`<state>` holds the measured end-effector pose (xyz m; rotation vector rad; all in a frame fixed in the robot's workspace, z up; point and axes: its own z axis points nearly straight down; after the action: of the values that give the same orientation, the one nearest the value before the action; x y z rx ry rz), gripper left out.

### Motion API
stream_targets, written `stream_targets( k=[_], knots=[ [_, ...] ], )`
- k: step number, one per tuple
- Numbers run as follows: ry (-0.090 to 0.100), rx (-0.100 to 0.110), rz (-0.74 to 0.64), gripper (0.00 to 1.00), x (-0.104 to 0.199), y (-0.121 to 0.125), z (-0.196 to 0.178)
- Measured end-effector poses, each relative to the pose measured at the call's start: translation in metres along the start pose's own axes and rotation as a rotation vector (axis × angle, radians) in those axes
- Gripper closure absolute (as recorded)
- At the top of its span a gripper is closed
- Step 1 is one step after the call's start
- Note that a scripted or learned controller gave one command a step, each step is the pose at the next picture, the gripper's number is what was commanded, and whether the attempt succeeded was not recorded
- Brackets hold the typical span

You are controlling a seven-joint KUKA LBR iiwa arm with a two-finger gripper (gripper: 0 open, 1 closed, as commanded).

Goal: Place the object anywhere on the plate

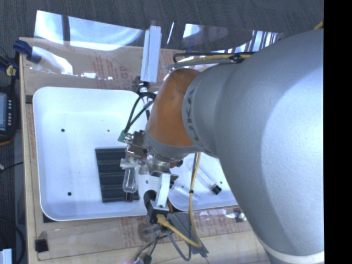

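Plate (184, 201) lies nearest, half under the arm. At its 2 o'clock, at the rim, lies a clear tube (208, 183) with a black cap, long axis 10 to 4 o'clock, cap toward 4. Gripper (132, 166) hangs over a ribbed black mat (113, 175) in the left bin (60, 147); its grip cannot be told

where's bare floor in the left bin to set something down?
Left bin: the whole floor left of the dark ribbed plate is bare, and so is the far strip between that plate and the bin's far wall. It gets crowded at the near right corner, where the gripper hangs over the plate's right edge, with cables trailing past it.
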<state>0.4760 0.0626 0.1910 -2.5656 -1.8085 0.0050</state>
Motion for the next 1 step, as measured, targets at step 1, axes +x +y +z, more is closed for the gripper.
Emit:
stream_targets(
  k=[1],
  knots=[
    [0.0,0.0,-0.148,1.0,0.0978,-0.036,0.002]
  ],
)
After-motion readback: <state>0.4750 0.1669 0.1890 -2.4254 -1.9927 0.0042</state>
